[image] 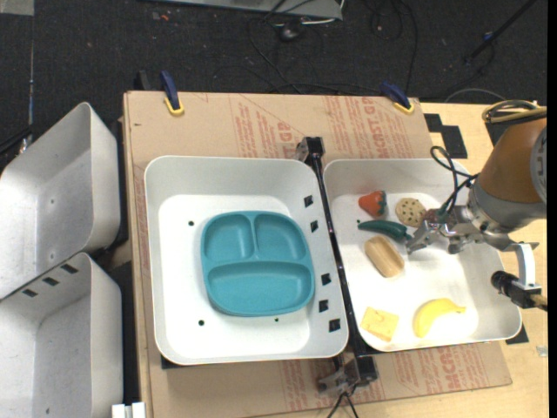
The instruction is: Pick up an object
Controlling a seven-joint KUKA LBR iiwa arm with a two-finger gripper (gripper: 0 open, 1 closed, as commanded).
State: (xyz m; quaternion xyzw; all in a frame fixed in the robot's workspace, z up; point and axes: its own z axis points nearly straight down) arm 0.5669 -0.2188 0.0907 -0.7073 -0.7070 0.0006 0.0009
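In the right white bin (487,320), the jaws' state cannot be determined; the tan cylindrical bread roll (384,256) lies just left, long axis diagonal.

From my remote station I see red mirrored lettering printed on the brown board (261,120) covering the tabletop, repeated along its top and bottom edges, too reversed and faint for me to read with confidence.

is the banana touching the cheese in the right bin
Apart. The camera view shows bare white bin floor between the banana and the cheese.
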